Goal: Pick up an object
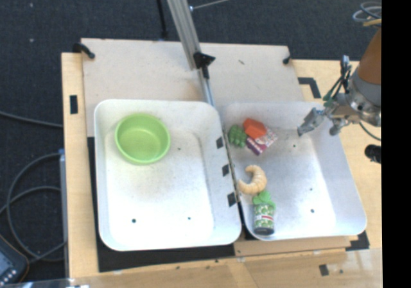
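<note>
Green can (pixel 264 215) lying lengthwise (cap up-frame), tool (pixel 320 122) well apart

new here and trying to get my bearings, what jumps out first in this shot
The bright green bowl stands alone in the upper left of the left bin. In the right bin, small items crowd its left wall: an orange and green cluster, a croissant and a green-capped bottle. The gripper hovers over that bin's upper right.

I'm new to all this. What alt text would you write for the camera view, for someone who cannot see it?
A robot arm's hand hovers over the upper right of the right white bin, with nothing between its fingers. Along that bin's left side lie a small pile of toy food, a croissant and a green-capped bottle. The left bin holds a green bowl.
</note>
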`<state>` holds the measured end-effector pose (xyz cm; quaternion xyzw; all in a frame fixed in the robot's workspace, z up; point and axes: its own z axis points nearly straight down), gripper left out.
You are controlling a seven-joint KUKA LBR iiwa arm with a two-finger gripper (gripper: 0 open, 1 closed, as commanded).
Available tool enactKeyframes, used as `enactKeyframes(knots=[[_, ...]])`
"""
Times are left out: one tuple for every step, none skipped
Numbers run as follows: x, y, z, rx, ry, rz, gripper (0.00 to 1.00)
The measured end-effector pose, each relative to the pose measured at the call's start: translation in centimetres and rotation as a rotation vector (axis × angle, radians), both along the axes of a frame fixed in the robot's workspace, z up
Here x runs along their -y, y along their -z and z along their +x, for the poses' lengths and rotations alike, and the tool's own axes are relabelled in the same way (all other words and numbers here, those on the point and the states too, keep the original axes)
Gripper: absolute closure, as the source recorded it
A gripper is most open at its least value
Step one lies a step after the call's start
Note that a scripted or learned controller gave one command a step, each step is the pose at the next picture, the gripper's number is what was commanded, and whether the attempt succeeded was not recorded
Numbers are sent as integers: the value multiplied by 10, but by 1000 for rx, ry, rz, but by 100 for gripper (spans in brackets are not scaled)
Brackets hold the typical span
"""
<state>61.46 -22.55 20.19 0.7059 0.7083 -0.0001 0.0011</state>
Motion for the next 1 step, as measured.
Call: enactKeyframes(knots=[[0, 0, 0, -1, -1, -1, 0]])
